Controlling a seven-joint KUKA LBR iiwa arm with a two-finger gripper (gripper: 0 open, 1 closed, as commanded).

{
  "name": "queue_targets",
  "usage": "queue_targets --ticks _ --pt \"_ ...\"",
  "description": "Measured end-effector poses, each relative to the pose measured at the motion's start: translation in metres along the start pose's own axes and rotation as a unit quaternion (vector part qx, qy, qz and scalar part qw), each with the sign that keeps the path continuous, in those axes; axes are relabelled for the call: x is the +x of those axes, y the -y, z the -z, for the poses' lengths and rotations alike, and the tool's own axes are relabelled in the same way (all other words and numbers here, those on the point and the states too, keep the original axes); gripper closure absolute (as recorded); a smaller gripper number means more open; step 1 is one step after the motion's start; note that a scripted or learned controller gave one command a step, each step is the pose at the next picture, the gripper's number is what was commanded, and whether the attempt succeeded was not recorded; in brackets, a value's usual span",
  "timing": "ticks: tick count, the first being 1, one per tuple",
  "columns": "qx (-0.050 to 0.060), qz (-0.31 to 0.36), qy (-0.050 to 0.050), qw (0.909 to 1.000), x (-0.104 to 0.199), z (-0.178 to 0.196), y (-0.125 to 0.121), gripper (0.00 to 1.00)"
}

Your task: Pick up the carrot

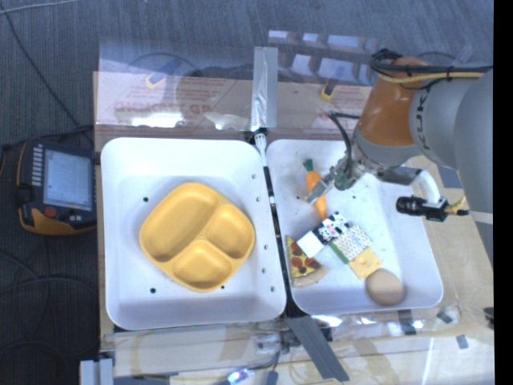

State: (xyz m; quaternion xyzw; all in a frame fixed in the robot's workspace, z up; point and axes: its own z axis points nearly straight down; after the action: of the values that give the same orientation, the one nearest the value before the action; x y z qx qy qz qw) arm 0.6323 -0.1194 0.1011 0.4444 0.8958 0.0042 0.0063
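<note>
A slanted view from above shows two shallow white bins side by side on a desk; the carrot (pixel 315 184), orange with a small green top, lies in the right bin (pixel 417 251) near its upper left corner, close to the divider between the bins; the grey arm with an orange band (pixel 390 111) reaches in from the right, and its gripper (pixel 332 179) sits low, right at the carrot; whether the fingers are spread, pressed together or pinching the carrot cannot be told, because the tips blur into the orange shape.

Judged from this, the task looks to be at the grasp itself; the carrot rests on the bin floor and is not lifted; closing on it and raising it are left.

Just below the carrot in the same bin lie a black and white patterned block (pixel 331 228), a slice of toy pizza (pixel 302 263), a yellow square (pixel 368 261) and a tan egg (pixel 385 287); the left bin (pixel 120 295) holds a yellow divided plate (pixel 197 235); the desk stands on dark grey carpet (pixel 48 70), with clear plastic sheeting behind the bins and a handheld control screen (pixel 58 184) on the floor to the left.
</note>
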Motion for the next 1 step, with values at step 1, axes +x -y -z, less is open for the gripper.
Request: queue_targets --ticks 1 --pt "0.008 -0.158 -0.002 0.9874 -0.0013 0.0955 -0.0179 1.0"
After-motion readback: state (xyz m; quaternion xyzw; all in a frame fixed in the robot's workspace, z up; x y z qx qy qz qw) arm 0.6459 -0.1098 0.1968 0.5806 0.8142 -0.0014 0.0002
